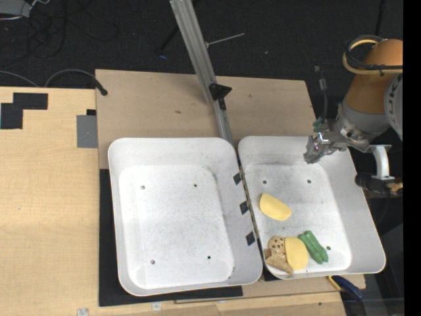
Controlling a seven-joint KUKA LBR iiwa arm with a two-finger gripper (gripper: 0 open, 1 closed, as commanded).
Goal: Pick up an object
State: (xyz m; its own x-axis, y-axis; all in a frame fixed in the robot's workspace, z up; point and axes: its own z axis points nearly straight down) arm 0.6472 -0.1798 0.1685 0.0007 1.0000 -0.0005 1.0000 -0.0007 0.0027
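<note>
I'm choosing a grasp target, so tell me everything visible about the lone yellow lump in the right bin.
The smooth yellow oval lump looks like a lemon-shaped or potato-shaped toy, matte and rounded, tapering slightly toward its right end. It lies flat, tilted a little, on the floor of the right white bin, near that bin's left wall and roughly mid-length. Nothing touches it: the cluster of small objects sits apart in the near corner, and the gripper hovers near the far edge.

Even, bright overhead light on the two shallow white plastic bins (177, 170); faint shadows, dark background, slightly soft focus, mild graininess
</note>
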